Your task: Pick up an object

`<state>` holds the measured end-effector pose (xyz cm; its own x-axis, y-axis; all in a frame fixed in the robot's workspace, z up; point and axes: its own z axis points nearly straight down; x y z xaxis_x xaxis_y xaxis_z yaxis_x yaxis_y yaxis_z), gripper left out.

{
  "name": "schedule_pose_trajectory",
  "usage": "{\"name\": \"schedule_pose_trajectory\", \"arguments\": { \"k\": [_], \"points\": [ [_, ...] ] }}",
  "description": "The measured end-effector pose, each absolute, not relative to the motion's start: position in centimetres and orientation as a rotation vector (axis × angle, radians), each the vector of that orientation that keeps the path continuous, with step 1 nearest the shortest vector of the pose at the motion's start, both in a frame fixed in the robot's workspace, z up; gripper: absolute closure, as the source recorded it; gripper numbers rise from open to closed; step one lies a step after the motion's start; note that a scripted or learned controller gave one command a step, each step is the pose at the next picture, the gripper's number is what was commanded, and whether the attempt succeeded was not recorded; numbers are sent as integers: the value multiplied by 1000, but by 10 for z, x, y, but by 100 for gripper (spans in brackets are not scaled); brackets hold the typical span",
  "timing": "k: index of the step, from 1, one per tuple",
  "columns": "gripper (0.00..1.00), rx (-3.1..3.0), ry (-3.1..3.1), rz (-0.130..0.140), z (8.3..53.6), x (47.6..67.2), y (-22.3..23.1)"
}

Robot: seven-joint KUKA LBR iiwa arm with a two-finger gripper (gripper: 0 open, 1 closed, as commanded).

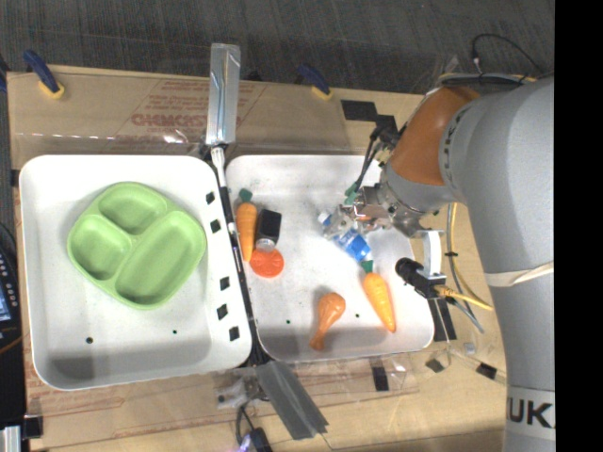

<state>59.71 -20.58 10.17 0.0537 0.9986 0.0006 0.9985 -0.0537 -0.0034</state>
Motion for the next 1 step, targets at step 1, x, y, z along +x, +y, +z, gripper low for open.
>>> {"name": "schedule_pose_trajectory", "arguments": {
  "k": [1],
  "points": [
    [100,-2537,-1849,2,203,582,-136]
  ]
}}
